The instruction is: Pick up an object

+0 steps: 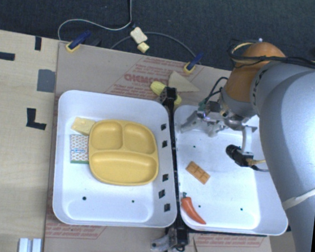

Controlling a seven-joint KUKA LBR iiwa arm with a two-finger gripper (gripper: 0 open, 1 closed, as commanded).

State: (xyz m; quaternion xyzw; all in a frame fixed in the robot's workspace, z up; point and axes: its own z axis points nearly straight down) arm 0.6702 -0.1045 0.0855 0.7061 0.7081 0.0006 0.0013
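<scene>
The gripper sits over the upper part of the right bin, right of centre in the frame, just below the bin's far rim. Its metal fingers point toward the divider between the two bins; from this slanted look down I cannot tell whether they are spread or pressed together, and nothing shows between them. Just to the lower right of them a short black part juts from the wrist over the bin floor. Behind that the orange band wraps the wrist, and the bulky grey arm fills the right side of the frame, hiding the bin's right edge.

Lower in the same bin, well apart from the fingers, lies a small tan waffle-like piece near the bin's middle. An orange carrot-shaped toy rests in the lower left corner of that bin, beside the divider.

The left bin takes the middle of the frame. A yellow sectioned tray lies flat in it, with a pale yellow wedge touching its upper left edge and a small patterned card just below that wedge, against the tray's left side.

Both bins sit on a brown cardboard sheet over the light worktop. Above the bins, on the cardboard, a yellow item and a tan wedge lie near the divider's top end. Blue clamps pin the sheet's far edge, and a white cable trails across the dark floor at the top.
</scene>
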